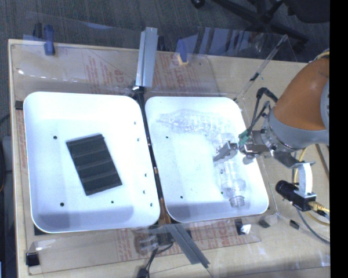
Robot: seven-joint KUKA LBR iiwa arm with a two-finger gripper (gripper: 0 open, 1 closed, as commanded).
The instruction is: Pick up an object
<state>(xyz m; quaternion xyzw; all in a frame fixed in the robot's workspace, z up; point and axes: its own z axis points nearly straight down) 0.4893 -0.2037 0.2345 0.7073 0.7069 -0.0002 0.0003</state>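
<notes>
1. Reaching in over the right bin's point(204, 212) right rim, the gripper point(227, 151) hovered low above the clear plastic there, and whether it was open or clamped I could not tell.
2. A clear plastic bottle point(233, 184) lay just below it, near the bin's lower right corner, cap end pointing toward the front rim. That looked like the target, since the wrist sat almost over it.
3. A second clear bottle point(191, 121) lay crumpled along the back rim, apart from the tool.
4. Over in the left bin point(40, 155), a dark ribbed slab point(94, 164) rested flat and tilted near the middle, well out of play.
5. Nothing looked lifted yet; the pick seemed unfinished.
</notes>
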